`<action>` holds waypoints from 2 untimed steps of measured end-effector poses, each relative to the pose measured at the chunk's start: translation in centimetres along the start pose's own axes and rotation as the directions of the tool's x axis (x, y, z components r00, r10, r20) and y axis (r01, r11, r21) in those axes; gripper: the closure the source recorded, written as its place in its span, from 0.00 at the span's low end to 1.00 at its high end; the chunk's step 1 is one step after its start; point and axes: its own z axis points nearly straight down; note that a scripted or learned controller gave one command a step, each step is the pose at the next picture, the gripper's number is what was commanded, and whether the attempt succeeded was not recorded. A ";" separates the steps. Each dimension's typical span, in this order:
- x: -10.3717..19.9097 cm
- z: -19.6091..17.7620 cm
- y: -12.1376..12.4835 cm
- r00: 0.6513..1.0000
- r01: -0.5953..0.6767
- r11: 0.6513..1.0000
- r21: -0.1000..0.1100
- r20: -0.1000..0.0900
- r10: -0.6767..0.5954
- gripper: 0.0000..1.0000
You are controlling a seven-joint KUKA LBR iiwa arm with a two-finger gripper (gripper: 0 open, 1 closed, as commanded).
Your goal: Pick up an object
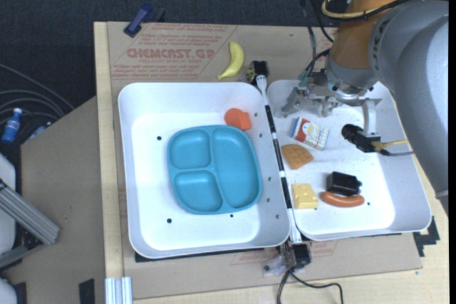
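While the gripper (311, 97) hangs at the right bin's (406, 203) far edge | finger state cannot be told | approach step judged | descent onto carton (309, 132) needed.

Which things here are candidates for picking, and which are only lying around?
For picking, in the right bin:
carton
cracker
cheese
sausage
black block

Lying about:
banana
blue divided plate
orange piece

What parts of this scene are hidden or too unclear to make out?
- Gripper: in the camera view, too small and cluttered to tell whether it is open or shut.
- Right bin: its far right corner is covered by the arm.
- Small carton: print too small to read.
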 end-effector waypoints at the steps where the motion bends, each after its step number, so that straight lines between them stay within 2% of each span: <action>1: 0.0 -1.1 0.1 1.000 0.000 1.000 -0.001 0.000 0.000 1.00; 2: 0.0 -1.0 0.0 1.000 0.000 1.000 -0.001 0.000 0.000 0.00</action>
